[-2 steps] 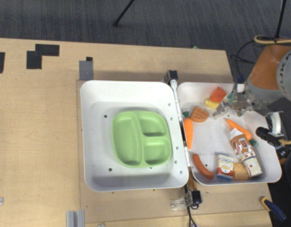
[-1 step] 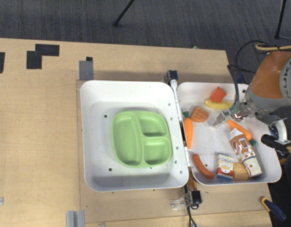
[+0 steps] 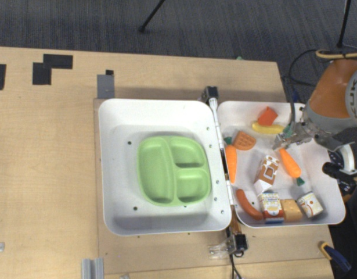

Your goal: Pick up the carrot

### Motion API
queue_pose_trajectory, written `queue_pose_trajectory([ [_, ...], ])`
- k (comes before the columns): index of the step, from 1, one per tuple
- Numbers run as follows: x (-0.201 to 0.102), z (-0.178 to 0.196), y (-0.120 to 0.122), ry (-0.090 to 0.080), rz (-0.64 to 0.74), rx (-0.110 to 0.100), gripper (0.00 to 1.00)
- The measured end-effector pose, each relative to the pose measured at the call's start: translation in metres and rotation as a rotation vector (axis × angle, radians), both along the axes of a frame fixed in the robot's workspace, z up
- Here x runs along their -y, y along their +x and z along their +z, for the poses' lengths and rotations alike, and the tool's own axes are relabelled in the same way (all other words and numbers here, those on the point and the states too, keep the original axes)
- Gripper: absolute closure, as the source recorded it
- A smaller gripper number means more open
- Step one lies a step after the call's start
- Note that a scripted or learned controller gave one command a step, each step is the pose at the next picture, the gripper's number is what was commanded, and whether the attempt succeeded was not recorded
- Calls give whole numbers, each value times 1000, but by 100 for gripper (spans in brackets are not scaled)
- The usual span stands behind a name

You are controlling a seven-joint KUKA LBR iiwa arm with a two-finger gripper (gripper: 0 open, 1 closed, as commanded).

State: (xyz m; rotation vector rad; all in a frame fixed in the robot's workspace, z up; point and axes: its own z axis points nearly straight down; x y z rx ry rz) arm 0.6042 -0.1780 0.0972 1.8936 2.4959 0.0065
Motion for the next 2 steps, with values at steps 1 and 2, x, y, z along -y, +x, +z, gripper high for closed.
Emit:
queue_pose_trajectory([
  [1,-18,-11,11,1,-63,-4,100],
  [2,-66,89,-5,3,-228,-4,100],
])
